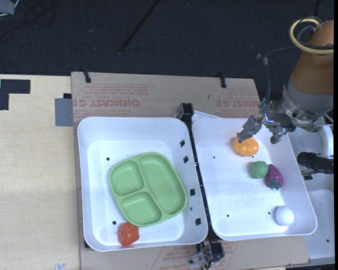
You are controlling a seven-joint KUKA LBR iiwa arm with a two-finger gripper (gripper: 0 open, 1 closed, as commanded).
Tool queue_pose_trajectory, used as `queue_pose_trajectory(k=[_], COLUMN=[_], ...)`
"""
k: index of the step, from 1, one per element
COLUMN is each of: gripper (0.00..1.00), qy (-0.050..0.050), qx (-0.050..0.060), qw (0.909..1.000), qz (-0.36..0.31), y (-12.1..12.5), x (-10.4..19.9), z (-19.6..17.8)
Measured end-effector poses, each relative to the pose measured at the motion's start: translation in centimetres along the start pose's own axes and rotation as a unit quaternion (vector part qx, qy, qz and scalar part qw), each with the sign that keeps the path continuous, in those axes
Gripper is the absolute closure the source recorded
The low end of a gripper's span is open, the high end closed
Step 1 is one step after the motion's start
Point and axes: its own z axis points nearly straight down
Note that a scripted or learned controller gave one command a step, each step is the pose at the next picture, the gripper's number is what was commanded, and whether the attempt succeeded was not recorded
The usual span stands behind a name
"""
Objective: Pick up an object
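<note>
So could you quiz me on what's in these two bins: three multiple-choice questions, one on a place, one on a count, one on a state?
1. Where is the green divided plate?
A. left bin
B. right bin
C. bench

2. How many objects lie in the right bin?
A. two
B. four
C. six

3. The plate's compartments are:
A. full of food
B. holding nothing
C. covered

Answers:
1 A, it sits beside the red-orange toy.
2 B: orange toy, green ball, purple toy, white ball.
3 B, bare green shows throughout.
</note>
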Motion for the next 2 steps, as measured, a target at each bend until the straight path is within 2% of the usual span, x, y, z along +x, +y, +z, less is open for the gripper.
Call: queue_pose_trajectory(k=[1,2], gripper=[0.00,0.00], qy=[0.000,0.000], qx=[-0.005,-0.003], qw=[1.0000,1.0000], qz=[-0.001,-0.001], y=[0.2,-0.6], x=[0.0,0.0], z=[-0.7,5.5])
